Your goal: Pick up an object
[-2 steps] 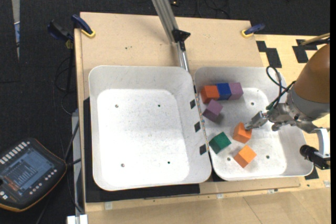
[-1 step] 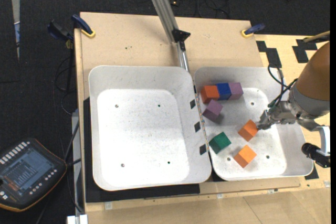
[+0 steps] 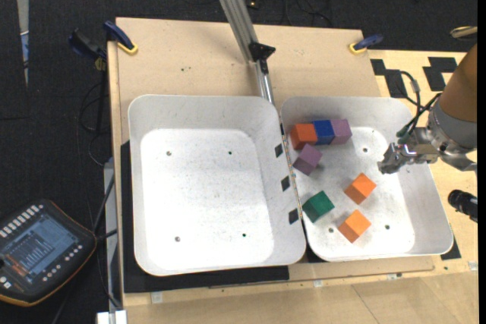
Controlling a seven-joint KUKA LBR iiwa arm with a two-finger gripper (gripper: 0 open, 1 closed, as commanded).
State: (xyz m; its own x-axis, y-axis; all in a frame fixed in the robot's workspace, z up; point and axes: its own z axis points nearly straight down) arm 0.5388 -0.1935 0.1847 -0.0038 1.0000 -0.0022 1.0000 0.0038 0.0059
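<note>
1. The tool (image 3: 392,162) sits over the right side of the right bin (image 3: 425,243), at the end of the grey arm (image 3: 456,125) that enters from the right.
2. Tool state: cannot be told from this view; no block is seen in it.
3. Landmark for all positions below: the green block (image 3: 318,205), which lies in the right bin near the wall shared with the left bin (image 3: 152,186).
4. An orange block (image 3: 361,187) lies to the right of the green block and slightly farther back, apart from it.
5. A second orange block (image 3: 354,225) lies to the right of the green block and slightly nearer the front rim.
6. A purple block (image 3: 307,158) lies behind the green block, tilted, close to the shared wall.
7. Farther back stands a row of three touching blocks: red-orange block (image 3: 304,134), blue block (image 3: 324,131), light purple block (image 3: 341,130).
8. The tool is well to the right of the green block; the first orange block is the nearest block to it.
9. Both bins rest on the tabletop (image 3: 190,57).
10. A handheld control pendant (image 3: 38,250) lies far to the left of the green block, off the tabletop.
</note>
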